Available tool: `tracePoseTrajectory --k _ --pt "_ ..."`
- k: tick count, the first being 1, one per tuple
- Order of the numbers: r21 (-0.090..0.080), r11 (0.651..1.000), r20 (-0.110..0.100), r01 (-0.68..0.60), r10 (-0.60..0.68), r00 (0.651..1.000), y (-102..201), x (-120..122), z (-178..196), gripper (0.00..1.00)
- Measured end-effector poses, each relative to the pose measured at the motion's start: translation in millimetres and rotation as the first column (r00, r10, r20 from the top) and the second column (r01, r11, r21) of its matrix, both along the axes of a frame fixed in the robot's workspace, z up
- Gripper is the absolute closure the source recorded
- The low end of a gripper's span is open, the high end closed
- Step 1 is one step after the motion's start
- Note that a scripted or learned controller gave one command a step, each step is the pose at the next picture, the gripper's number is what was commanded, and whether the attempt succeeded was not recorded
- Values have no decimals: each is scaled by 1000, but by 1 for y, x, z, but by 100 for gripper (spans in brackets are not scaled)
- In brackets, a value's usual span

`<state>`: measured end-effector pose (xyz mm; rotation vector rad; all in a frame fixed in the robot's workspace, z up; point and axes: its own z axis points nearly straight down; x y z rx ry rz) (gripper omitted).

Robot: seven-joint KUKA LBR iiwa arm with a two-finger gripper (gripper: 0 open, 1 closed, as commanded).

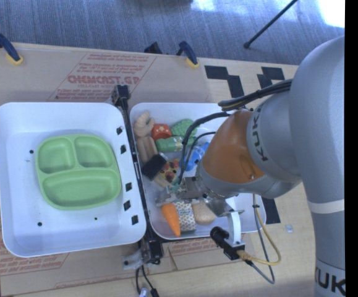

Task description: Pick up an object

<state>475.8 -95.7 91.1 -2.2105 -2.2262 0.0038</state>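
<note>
Cardboard covers the bench (pixel 166 73), printed with red lettering and pinned at its far edge by blue clamps (pixel 8 48), and on it two shallow white bins sit side by side. Inside the right bin (pixel 143 113) lies a heap of toy food, and that heap is where the objects for picking are: a carrot (pixel 170 219) at about six o'clock in the bin, pointing toward the near wall, with a pale bread-like piece (pixel 202 213) just beside it on its three o'clock side. Toward twelve o'clock from the carrot there is a black block (pixel 153 166), tilted, touching a tan piece (pixel 145 146) that runs up to a knobbly cream-coloured piece (pixel 143 124) near the far wall. At one o'clock in the heap sit a red tomato-like thing (pixel 161 131) and a green leafy thing (pixel 181 129), close together, with a bit of blue (pixel 194 159) showing beside the arm. The gripper (pixel 182 193) hangs low over the middle of the heap, mostly under the wrist, and I cannot tell how it stands. Above it bulges the orange band (pixel 228 153), and the big grey arm (pixel 315 122) fills the three o'clock side, with a yellow cable (pixel 262 262) looping off near the bin's near corner. In the left bin (pixel 5 184) a green divided plate (pixel 78 171) lies flat, well apart from the heap.
</note>
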Motion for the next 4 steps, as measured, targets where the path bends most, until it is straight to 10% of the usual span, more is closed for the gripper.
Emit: tracePoseTrajectory --k 1,2,4 --pt "-1 1000 7 -6 6 1000 0 3 12 100" --pt "-1 1000 6 -6 6 1000 0 3 11 0" --pt "1 1000 1 2 -2 1000 5 102 0 0"
